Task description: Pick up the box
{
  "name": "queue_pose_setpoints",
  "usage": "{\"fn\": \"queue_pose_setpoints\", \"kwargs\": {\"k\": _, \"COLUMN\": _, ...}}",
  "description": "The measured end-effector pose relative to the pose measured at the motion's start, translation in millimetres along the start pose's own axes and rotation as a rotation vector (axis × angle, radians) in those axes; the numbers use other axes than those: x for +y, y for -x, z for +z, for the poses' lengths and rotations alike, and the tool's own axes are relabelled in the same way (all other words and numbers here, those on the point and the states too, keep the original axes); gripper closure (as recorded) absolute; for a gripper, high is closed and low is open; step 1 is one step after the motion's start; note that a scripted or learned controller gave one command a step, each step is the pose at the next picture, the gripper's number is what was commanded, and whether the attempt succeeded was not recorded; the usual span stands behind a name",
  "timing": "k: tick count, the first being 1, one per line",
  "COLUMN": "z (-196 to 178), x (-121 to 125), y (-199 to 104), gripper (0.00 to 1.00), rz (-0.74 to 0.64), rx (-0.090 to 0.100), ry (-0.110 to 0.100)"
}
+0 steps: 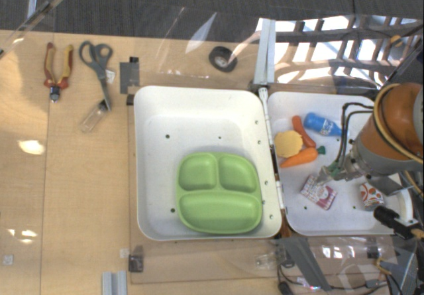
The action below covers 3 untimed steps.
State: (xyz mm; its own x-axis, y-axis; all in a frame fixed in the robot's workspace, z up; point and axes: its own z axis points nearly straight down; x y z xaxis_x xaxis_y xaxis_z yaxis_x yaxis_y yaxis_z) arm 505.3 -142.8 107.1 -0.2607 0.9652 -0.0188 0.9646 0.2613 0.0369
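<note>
Here, right-hand part of the frame: right white bin (291,219), reached into from the right edge by the grey arm (387,151) with its orange band. Gripper (329,173) low over the bin floor, just above and to the upper right of the box (318,192); whether touching it, not to be told. Released or clenched: cannot tell at this size and angle, and nothing seen to be grasped. Box pink and white, lying askew on the floor of the right bin, towards its lower middle, apart from the other contents.

Upper part of the same bin: blue bottle (322,124), a yellow rounded item (288,143) just beside two orange carrots, one (300,158) below it, the other (303,130) above it. Lower right of the bin: a small red-and-white container (370,195), partly behind the arm.

Centre of the frame: left white bin (142,154), holding a green divided plate (218,192) in its lower half.

Upper left, on the wooden bench (66,187): red-handled pliers (56,69), grey scissors (98,65), and further right a dark roll of tape (223,58) above the left bin
</note>
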Motion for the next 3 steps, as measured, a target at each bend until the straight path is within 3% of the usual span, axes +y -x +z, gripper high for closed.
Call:
{"fn": "queue_pose_setpoints", "kwargs": {"k": 1, "z": 0, "x": 0, "y": 0, "gripper": 0.00, "rz": 0.001, "rx": 0.000, "ry": 0.000}}
{"fn": "queue_pose_setpoints", "kwargs": {"k": 2, "z": 16, "x": -3, "y": -37, "gripper": 0.00, "rz": -0.001, "rx": 0.011, "ry": -0.018}}
{"fn": "queue_pose_setpoints", "kwargs": {"k": 3, "z": 4, "x": 1, "y": -35, "gripper": 1.00, "rz": -0.002, "rx": 0.004, "ry": -0.008}}
